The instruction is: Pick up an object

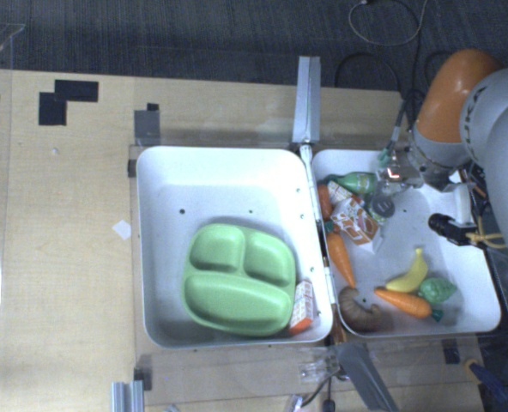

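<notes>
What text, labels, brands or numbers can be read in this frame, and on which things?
None can be read.
Orange-and-white packet in the right bin: printed, too blurred to read.
Small packet beside the green tray in the left bin: print too small to read.
Green bottle: label unclear.

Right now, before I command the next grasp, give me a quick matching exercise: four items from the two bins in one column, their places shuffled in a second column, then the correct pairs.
Items:
1. green divided plate
2. banana
3. green bottle
4. brown round piece

Places:
A. right bin, far end, next to the end effector
B. left bin, near half
C. right bin, near left corner
D. right bin, near half, just above a carrot

Pairs: 1-B, 2-D, 3-A, 4-C
</notes>
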Motion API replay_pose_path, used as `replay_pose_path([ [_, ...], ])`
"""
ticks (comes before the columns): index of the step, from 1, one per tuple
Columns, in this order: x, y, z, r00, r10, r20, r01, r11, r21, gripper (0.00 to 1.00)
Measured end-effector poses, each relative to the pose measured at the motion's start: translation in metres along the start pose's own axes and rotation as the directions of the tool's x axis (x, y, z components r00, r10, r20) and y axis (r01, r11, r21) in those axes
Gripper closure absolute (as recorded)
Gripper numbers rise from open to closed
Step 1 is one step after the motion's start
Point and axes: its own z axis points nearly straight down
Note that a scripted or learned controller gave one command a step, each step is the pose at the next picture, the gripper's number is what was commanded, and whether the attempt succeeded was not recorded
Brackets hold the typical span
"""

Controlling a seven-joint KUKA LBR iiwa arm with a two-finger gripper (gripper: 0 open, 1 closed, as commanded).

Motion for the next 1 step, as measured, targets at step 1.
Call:
replay_pose_path([
  [1, 0.0502, -0.0549, -0.1176, 0.999, -0.032, 0.000, 0.032, 0.999, -0.033, 1.00],
])
